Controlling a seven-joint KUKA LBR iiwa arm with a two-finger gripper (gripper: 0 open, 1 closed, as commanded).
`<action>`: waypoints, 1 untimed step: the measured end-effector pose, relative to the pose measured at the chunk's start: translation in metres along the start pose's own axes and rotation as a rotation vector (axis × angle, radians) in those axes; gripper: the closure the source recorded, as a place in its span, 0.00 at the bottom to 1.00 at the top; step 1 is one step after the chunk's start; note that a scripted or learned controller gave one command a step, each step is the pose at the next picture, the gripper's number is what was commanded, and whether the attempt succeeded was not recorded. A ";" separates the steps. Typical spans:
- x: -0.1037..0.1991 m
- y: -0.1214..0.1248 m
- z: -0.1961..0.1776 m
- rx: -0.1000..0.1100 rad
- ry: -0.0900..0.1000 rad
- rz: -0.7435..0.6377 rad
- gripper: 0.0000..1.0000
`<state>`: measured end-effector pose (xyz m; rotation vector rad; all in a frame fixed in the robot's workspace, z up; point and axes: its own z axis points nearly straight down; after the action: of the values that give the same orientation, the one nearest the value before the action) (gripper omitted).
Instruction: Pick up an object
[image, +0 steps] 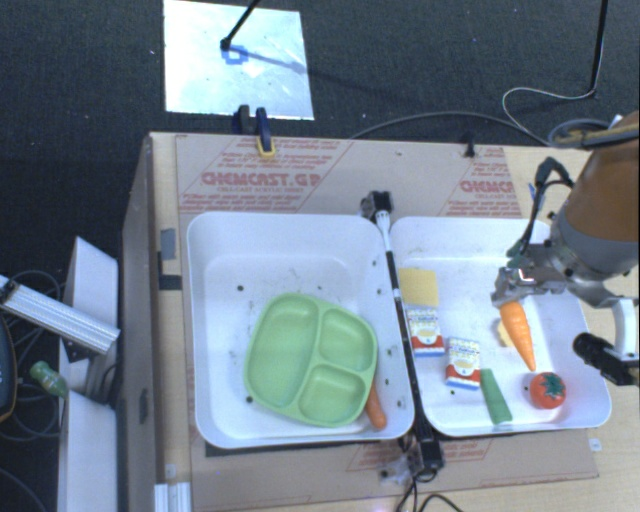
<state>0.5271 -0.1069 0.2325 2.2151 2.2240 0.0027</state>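
Observation:
My gripper (512, 288) hangs over the right bin (590, 345), near its right side, directly above the thick end of an orange carrot (517, 337). The carrot lies pointing toward the bin's front, and its top end touches or sits just under the gripper. A red tomato (545, 390) rests in the front right corner. A green stick (494, 395) lies beside it. Two small red and white cartons (426, 331) (462, 363) sit in the bin's middle. A yellow slice (418, 286) lies flat toward the back left.
The left bin (225, 300) holds a green divided plate (312, 358) and a small orange piece (375, 409) against the divider. A black-handled tool (385, 245) lies along the rim between the bins. Cardboard (300, 175) covers the bench behind.

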 end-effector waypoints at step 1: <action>0.061 0.031 -0.011 0.001 0.001 0.000 1.00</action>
<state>0.5581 -0.0461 0.2431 2.2157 2.2254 0.0033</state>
